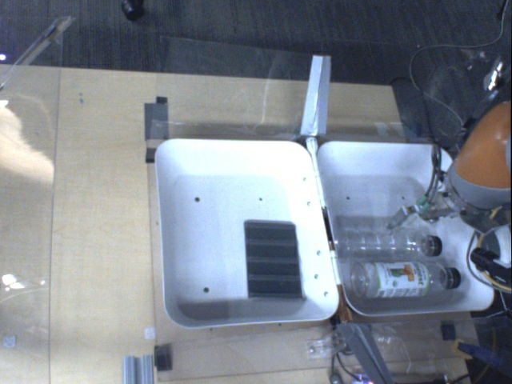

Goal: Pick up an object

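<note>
A: Bottles: a clear one (390, 244) and a labelled one (404, 278) lie side by side in the right bin (360, 166).
B: And the hand (416, 211)?
A: Poised just above the clear bottle, approaching; I cannot tell its state. Nothing is held.
B: Next?
A: Probably descend and straddle the bottle. A dark ridged tray (273, 258) lies in the left bin (184, 214).
</note>
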Tool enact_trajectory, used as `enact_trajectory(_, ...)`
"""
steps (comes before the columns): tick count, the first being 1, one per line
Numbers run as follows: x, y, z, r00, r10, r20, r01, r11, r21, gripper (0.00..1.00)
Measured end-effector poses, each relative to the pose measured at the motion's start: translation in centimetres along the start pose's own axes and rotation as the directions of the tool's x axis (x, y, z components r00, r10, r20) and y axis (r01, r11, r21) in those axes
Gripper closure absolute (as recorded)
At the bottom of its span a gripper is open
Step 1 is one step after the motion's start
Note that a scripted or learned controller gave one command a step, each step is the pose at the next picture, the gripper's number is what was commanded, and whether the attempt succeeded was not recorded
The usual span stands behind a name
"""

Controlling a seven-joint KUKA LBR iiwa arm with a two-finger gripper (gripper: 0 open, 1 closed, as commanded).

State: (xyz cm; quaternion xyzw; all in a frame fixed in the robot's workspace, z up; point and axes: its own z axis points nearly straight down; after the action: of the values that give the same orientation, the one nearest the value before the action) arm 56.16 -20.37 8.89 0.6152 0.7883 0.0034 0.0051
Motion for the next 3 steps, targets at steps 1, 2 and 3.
enact_trajectory(1, -2.8, 10.4, 0.0, 0.998, -0.064, -0.008, 0.064, 0.998, 0.016, 0.0)
enact_trajectory(2, -1.3, 11.0, -4.1, 0.982, -0.191, 0.0, 0.191, 0.982, 0.002, 0.0)
enact_trajectory(3, 3.5, 3.9, 0.0, 0.942, -0.336, 0.0, 0.336, 0.942, 0.001, 0.0)
